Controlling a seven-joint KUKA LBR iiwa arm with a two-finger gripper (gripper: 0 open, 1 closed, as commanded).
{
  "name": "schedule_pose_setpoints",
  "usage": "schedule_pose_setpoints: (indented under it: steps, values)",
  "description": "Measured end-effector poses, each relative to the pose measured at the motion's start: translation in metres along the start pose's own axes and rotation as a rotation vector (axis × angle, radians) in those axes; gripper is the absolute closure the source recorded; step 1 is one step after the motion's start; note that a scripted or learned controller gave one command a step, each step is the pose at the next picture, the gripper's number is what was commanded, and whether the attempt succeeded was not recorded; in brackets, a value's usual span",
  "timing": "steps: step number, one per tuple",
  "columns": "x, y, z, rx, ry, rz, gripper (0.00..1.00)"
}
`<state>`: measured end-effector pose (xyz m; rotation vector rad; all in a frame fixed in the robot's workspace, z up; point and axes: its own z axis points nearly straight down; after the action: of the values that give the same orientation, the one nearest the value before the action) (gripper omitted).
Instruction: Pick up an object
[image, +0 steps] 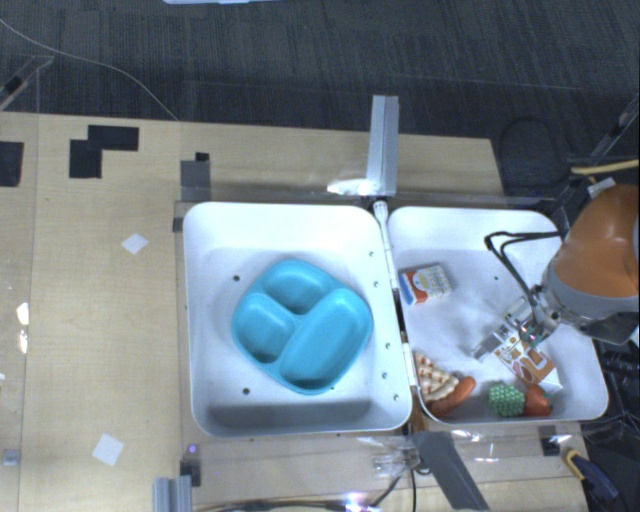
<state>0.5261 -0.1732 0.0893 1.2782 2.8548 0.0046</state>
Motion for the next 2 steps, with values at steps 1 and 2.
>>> schedule_pose_setpoints:
  steps: [1, 2]
  values:
    - [0.008, -0.040, 0.000, 0.001, 0.002, 0.453, 0.00]
    - [0.035, 0.007, -0.001, -0.001, -0.001, 0.370, 0.00]
